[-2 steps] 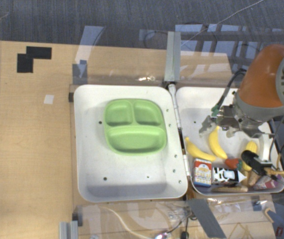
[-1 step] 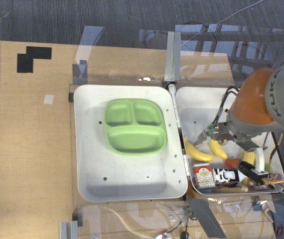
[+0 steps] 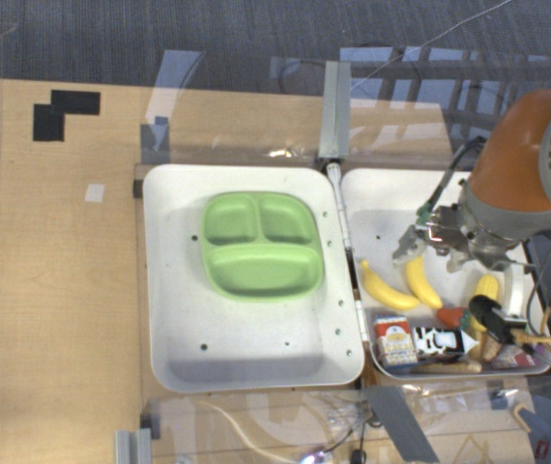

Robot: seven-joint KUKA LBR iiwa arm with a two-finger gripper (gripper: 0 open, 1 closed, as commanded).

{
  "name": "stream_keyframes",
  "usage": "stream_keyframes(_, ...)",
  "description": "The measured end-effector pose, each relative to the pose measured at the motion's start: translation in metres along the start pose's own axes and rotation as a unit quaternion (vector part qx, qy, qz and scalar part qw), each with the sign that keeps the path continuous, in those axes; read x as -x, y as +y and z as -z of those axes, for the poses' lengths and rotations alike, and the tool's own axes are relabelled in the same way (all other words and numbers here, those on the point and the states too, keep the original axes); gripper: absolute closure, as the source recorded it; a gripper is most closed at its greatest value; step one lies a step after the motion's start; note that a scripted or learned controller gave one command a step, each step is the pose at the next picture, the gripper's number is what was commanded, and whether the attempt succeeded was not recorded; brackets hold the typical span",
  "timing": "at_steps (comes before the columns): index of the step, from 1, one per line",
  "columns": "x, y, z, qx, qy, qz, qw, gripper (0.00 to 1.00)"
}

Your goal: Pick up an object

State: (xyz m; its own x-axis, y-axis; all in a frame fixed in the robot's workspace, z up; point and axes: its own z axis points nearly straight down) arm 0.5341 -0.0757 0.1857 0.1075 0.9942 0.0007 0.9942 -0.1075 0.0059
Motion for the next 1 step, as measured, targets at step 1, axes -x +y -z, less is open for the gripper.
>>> stream_keyframes(1, 0.0566, -0.0188, -0.0926, 0.003, -0.001, 0.012, 0.9999, 0.0)
